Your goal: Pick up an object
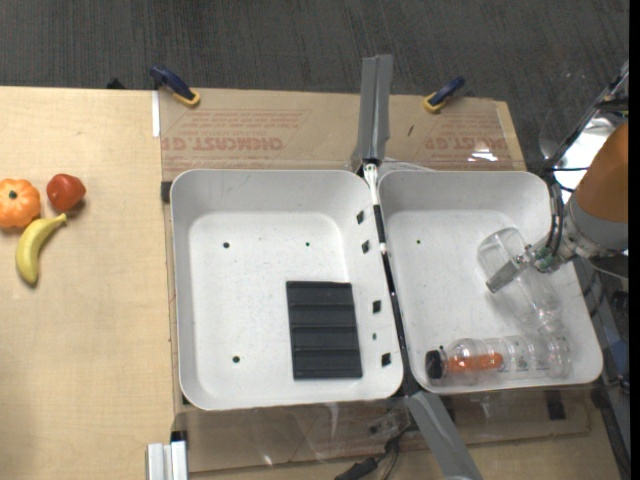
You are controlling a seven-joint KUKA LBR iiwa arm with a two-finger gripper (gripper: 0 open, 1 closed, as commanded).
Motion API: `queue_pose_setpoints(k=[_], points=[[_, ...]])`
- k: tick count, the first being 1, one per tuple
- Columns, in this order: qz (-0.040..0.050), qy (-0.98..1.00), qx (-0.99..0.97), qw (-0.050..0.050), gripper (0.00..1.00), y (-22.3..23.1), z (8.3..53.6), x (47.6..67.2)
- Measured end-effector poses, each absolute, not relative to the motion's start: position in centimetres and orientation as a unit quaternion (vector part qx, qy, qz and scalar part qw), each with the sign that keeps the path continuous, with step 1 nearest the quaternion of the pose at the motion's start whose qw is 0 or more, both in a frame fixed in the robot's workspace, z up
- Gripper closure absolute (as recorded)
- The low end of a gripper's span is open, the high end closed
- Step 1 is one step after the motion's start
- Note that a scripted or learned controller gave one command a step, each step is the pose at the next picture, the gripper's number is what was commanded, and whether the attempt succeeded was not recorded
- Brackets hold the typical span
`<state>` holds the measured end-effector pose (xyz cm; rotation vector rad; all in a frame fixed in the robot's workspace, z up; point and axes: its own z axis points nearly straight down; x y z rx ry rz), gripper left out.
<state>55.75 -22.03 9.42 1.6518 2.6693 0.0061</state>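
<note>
The arm (605,193) enters from the right edge of the frame and angles down-left into the right bin (440,203), its gripper (520,265) low at a clear plastic cup (515,268) right of the bin's centre. Whether the gripper is wide or closed on the cup cannot be told. A clear plastic bottle (495,358) lies on its side along that bin's lower edge, and a black ridged block (323,330) rests in the left bin (200,268).

The two bins (275,193) are looking white. A black ridged block (323,330) is lying in one. The bottle (495,358) is showing clear, maybe with something orange inside. An orange (17,204), red apple (65,191) and yellow banana (35,247) are sitting together.
</note>
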Motion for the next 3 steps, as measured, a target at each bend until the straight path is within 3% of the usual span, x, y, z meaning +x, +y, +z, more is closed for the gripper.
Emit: queue_pose_setpoints(k=[2, 3], points=[[-0.0001, 0.823, 0.568, 0.002, 0.00, -18.3, 9.3, 65.9], [0.0018, 0.867, 0.498, 0.003, 0.00, -20.9, 9.5, 64.2]])
